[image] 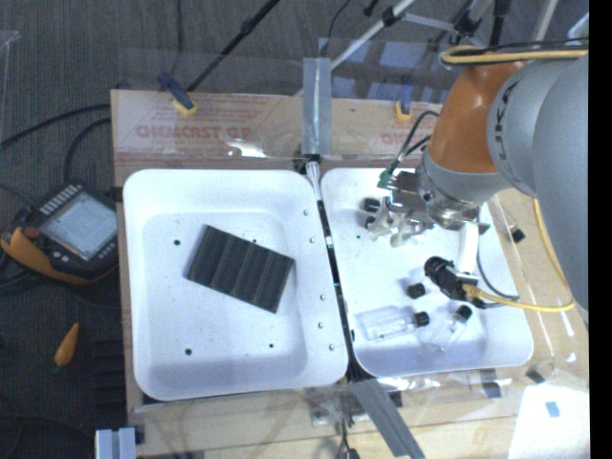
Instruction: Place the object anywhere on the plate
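The plate [239, 268] is a dark, ribbed rectangle lying at a slant in the middle of the left bin [153, 199]. A small clear object with a black cap [387, 323] lies near the front of the right bin [497, 352]. My gripper [387, 222] hangs over the back left part of the right bin, close to the wall between the bins. It is well behind the clear object and to the right of the plate. Nothing is visibly held in it.
More small pieces lie in the right bin: a black bit [414, 289] and another clear piece with a black end [453, 325]. A yellow cable [516, 304] and a black connector [440, 271] trail from the arm. A handheld controller [67, 232] sits left of the bench.
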Controlling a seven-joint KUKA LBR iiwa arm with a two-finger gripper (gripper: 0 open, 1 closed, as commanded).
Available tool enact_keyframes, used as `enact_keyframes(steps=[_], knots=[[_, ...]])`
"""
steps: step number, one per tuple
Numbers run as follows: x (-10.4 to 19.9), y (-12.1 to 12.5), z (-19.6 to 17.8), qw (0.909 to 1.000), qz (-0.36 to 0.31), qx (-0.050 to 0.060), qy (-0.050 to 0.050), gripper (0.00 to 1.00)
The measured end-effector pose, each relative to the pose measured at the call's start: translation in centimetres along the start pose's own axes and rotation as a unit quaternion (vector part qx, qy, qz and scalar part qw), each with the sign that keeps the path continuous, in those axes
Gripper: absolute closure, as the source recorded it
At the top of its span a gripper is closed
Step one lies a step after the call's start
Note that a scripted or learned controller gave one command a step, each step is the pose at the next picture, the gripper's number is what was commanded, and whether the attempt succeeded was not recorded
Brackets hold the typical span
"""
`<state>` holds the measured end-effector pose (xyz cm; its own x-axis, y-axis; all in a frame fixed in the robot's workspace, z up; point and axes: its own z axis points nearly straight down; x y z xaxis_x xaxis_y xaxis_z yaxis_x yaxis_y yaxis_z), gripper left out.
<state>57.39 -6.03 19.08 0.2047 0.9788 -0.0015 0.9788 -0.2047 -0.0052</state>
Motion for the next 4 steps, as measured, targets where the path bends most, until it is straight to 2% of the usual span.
enact_keyframes(steps=[1,2,3,4], knots=[[11.1,-3.4,0.2,0.9663,-0.258,-0.001,0.0,1.0],[19.3,-4.3,-1.5,0.9305,-0.366,-0.001,0.0,1.0],[25.5,-0.7,-2.9,0.7965,-0.605,-0.003,-0.001,1.0],[27.9,-8.9,-7.0,0.6911,-0.723,-0.002,-0.001,1.0]])
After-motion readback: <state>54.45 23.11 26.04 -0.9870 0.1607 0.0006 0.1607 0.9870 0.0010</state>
